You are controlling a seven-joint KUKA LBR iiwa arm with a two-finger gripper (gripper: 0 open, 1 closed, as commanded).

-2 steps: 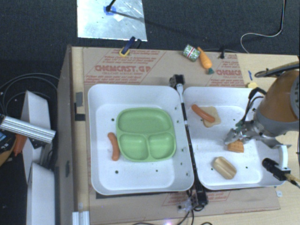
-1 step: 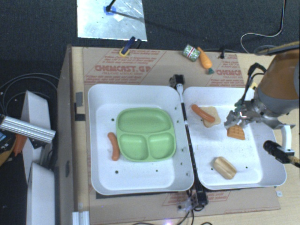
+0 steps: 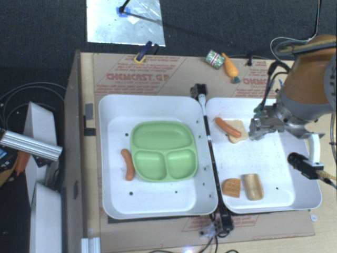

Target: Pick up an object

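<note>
Right bin (image 3: 274, 165), pincer (image 3: 255, 133) tips indistinct, near sausage (image 3: 228, 126)

The arm (image 3: 308, 83) has a rounded grey housing with a broad orange band above the wrist. Thin light-coloured cables loop over the upper segment and run down its side. The gripper (image 3: 258, 129) is a compact grey metal assembly. A white bracket carrying a black cylindrical module (image 3: 304, 165) projects from the wrist.

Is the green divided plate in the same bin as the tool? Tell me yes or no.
No: the green divided plate sits in the left bin, while the tool hangs over the right bin.
</note>
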